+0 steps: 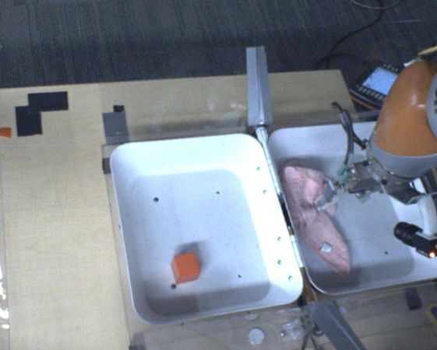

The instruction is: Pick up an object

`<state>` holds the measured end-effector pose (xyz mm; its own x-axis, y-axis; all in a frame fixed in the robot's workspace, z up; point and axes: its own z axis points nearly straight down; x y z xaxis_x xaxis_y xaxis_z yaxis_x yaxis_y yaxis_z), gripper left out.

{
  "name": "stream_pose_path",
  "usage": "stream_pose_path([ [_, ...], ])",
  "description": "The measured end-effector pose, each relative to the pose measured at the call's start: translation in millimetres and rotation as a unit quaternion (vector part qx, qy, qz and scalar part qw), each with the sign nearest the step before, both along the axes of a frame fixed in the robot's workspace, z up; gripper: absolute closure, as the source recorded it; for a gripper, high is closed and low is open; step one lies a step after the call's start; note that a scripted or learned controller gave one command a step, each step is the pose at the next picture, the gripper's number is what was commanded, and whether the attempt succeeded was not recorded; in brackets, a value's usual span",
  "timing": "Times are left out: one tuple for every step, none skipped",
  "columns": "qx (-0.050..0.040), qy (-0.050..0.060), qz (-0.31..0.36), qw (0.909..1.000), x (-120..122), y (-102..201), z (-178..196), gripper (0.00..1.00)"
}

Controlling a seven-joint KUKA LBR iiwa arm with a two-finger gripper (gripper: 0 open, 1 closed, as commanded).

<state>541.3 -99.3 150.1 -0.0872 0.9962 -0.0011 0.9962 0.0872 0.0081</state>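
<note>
Now the gripper (332,196) is pressing at the pink cloth (314,216) lying in the right bin (385,265), finger state unclear; being limp, it's risking slipping out when lifted.

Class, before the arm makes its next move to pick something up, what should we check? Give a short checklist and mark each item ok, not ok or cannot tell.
1. Target in reach: the pink cloth lies in the right bin - ok.
2. End effector at the cloth's right edge - ok.
3. Cloth actually between the fingers - cannot tell.
4. Cloth clear of the divider - not ok, it lies along it.
5. Orange block apart in the left bin - ok.
</note>
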Motion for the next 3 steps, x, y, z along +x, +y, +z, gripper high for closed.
stream_pose_path([
  [-0.0007,-0.006,0.011,0.9999,52,13,-56,0.00],
  [-0.0003,-0.006,0.020,0.9998,80,-7,-56,0.00],
  [-0.0021,-0.008,0.039,0.9992,61,5,-56,0.00],
])
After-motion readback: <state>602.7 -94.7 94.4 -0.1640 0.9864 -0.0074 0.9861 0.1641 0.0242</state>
